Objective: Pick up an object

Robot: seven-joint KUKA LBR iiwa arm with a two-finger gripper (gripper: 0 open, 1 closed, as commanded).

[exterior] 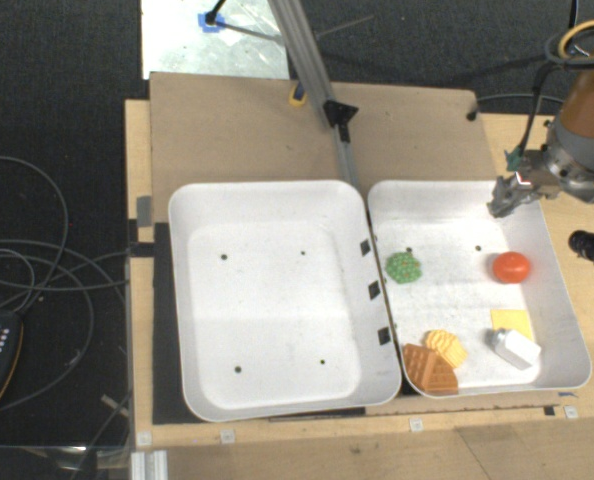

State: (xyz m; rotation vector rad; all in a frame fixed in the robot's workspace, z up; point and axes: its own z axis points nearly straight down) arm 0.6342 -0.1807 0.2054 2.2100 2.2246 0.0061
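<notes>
The right bin (447, 208) holds a red tomato-like ball (511, 267), a green bumpy cluster (404, 267), a yellow block (512, 320), a small white and grey piece (514, 348), a yellow ridged piece (445, 345) and an orange waffle-like piece (430, 369). My gripper (504, 202) hangs over the bin's far right corner, above and behind the red ball. Nothing shows between its fingertips.
The left bin (267, 298) sits beside the right one, joined by black clips along the shared rim. A grey slanted pole (307, 53) crosses the brown board behind the bins. Cables lie on the dark floor at the left.
</notes>
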